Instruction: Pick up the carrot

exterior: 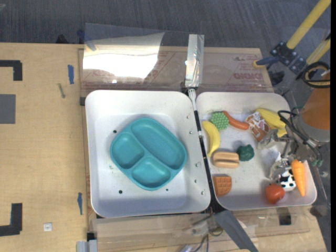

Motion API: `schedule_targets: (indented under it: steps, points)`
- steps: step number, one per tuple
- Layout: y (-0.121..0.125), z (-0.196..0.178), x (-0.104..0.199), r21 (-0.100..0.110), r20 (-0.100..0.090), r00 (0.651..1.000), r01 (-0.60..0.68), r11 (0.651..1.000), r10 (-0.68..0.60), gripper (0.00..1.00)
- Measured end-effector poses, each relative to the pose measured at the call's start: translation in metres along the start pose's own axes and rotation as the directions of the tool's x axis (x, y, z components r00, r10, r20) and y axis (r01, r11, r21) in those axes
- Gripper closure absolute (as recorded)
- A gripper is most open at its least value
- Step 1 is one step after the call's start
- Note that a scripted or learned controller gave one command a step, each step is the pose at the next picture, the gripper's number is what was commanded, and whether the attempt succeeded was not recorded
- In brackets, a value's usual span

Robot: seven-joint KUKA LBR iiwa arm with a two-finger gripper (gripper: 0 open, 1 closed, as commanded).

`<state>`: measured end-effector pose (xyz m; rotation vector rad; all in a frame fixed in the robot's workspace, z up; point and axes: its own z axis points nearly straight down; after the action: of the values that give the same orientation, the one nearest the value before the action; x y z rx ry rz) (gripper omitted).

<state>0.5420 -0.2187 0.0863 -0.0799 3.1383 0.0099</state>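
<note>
While your gripper (287, 159) hovers by the right bin's (310, 199) right edge, jaws unclear, the carrot (298, 176) lies there beside the tomato (274, 193).

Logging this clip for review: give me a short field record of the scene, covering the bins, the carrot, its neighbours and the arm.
left bin: holds a teal tray
right bin: holds toy food
carrot: near the right bin's right edge
beside carrot: tomato, black-and-white toy
other food: banana, hot dog, broccoli
gripper: over the right bin, just left of the carrot
carrot held: cannot tell
</note>
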Motion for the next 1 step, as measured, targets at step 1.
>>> schedule_targets:
  steps: [1]
  points:
    - [0.0395, -0.0342, -0.0936, 0.007, 0.008, 0.987, 0.159, 0.987, -0.159, 0.00]
